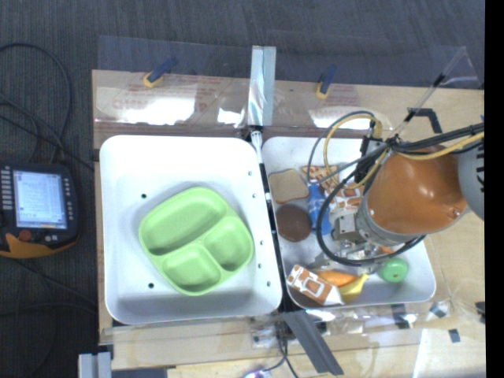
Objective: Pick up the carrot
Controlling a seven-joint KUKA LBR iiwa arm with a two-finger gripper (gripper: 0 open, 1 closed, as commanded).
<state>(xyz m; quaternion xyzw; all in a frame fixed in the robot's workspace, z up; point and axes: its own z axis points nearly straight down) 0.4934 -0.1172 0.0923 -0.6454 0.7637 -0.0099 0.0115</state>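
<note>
The glossy orange-banded arm (409, 191) hangs over the right bin (425, 286), where a smooth tapered carrot (340, 277) lies near the front wall, beside a printed carton (309, 285) and round green ball (393, 271).

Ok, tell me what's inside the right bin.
In the right bin: a carrot, an orange-and-white carton, a green ball, a brown disc and a tan piece. The arm covers the middle, hiding whatever lies beneath.

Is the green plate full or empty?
Empty: all three compartments of the green plate in the left bin show bare green.
</note>
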